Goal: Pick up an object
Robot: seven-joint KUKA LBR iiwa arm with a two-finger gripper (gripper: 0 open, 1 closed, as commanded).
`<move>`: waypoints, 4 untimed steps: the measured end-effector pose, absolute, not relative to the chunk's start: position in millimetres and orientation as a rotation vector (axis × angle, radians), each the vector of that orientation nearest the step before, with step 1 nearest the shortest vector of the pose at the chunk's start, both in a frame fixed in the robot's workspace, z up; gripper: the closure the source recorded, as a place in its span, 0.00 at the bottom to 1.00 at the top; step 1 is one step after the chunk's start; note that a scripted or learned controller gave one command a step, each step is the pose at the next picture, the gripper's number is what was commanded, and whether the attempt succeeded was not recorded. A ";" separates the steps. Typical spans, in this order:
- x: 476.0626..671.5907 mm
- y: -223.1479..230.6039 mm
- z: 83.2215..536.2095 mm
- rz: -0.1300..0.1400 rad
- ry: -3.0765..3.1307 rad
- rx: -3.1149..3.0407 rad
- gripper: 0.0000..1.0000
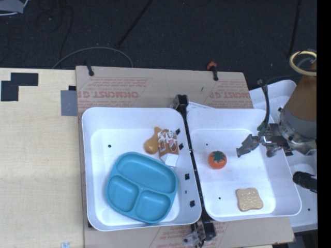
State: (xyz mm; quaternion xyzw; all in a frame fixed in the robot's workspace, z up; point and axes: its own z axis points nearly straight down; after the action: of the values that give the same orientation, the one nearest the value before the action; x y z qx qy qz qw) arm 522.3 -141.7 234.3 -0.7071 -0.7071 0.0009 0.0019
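Note:
The right bin (279,203) holds a small red tomato-like toy (217,159) with a green top near its left side. A tan, toast-shaped piece (249,199) lies near that bin's front. My gripper (252,145) hangs over the right bin's right half, right of the red toy and a little higher in the view, apart from it. Nothing shows in its grasp. In the left bin (95,138) lie a blue divided plate (141,186) and a brown and white gingerbread-like toy (163,141) at the plate's far edge.
A black divider bar (189,156) runs between the two bins. Brown cardboard (155,89) lies under them, with a pale wooden bench top (36,164) to the left. Cables and white sheeting sit at the right beside the arm (302,105).

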 end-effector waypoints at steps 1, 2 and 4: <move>518.2 -144.7 189.7 0.007 -2.216 -2.217 0.00; 514.5 -136.2 143.3 0.005 -2.217 -2.217 0.00; 513.7 -136.7 102.3 0.004 -2.211 -2.225 1.00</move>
State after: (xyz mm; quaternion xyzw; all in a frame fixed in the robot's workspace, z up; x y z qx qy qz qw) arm 513.7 -136.7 102.3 -0.7093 -0.7049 0.0012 0.0027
